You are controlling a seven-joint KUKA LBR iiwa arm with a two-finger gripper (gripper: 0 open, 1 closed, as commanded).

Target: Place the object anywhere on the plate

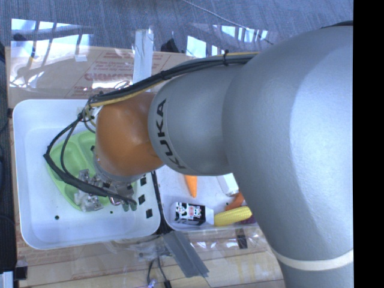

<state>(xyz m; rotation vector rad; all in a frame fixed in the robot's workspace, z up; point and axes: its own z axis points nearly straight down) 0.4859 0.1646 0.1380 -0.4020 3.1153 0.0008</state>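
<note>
Plate (71,161): green, lying flat in the left bin (24,161), toward the middle left of the frame; its right part is covered by the arm's wrist, so that only its left edge and lower portion show. Gripper (96,200): metal, at the lower edge of the plate and directly over it, at lower left of the frame (whether it is open or closed cannot be told, as the wrist and cables hide its tip; nothing can be seen held in it). Arm (258,119): grey, very large in the frame, entering from the right and filling the centre and right side; orange band (123,140) sits above the wrist, over the left bin. Cables (60,140): black, looping from the top of the band down the left side of the wrist, across the plate. Right bin (171,221): white, just beside the left bin, largely hidden under the arm; a strip shows at lower centre. Contents seen there: carrot (191,186), orange, point downward; small black-and-white carton (189,213), near the bin's lower left corner; yellow item (233,215), long, lying just right of the carton; all apart from the plate. Cardboard sheet (102,71): printed in red, behind the left bin at upper left. Bench (78,263): pale wood, along the bottom.
</note>
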